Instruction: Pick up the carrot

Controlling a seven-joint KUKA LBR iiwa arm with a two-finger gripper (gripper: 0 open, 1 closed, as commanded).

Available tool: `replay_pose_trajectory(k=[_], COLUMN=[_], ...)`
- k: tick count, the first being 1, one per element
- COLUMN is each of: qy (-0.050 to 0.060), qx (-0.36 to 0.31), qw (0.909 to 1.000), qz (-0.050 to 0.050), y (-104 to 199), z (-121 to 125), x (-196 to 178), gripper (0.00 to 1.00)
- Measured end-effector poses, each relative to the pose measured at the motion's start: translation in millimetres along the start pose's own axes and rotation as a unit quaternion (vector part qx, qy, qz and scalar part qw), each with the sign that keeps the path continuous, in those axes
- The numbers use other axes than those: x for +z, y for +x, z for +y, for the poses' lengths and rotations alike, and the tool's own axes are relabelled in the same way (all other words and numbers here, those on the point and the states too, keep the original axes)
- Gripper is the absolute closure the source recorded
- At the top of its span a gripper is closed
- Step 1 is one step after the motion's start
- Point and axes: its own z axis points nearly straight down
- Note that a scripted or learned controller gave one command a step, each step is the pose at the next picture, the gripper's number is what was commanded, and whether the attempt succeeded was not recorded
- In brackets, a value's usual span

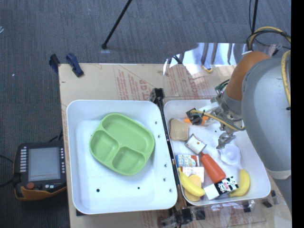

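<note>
Hidden: the grey arm (268,118) is covering the right bin's (212,139) far side | gripper (226,138) is hanging over that bin, opening cannot be told, nothing seen held | carrot (212,167) is lying toward the bin's front between two bananas (190,184) (243,182) | one green plate (122,143) is sitting in the left bin (118,189).

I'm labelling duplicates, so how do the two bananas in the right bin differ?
The inner banana lies slanted beside the wall next to the other bin, while the outer banana sits steeper in the view, near the far front corner. The inner banana touches an orange round piece; the outer banana lies against the black-and-white box. Both are yellow, curved and lie at the front of the right bin.
</note>
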Motion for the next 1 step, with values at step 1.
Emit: replay_pose_trajectory(k=[1], qy=[0.000], qx=[0.000], qw=[1.0000], qz=[0.002], y=[5.4], z=[-49.2], x=[0.4], gripper=[0.00])
